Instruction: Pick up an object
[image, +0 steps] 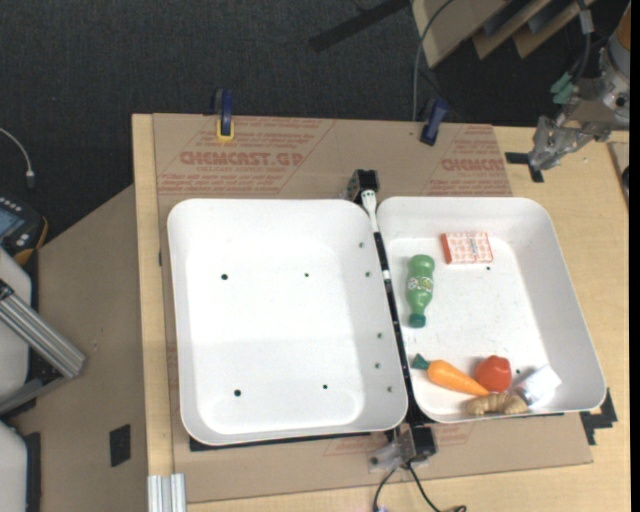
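All the objects lie in the right bin (560, 270). A green bottle (419, 289) lies on its side near the bin's left wall, cap toward the front. A flat pink-and-white packet (467, 248) rests near the back. Along the front edge, an orange carrot (450, 376) lies tilted, a red tomato-like piece (493, 373) just beside it, a tan ginger-like root (496, 404) below, and a small white piece (541, 385) at the corner.

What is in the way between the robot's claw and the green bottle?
Nothing visible. The gripper hangs above the bench beyond the right bin's far corner. The green bottle lies apart from the pink packet and the carrot.
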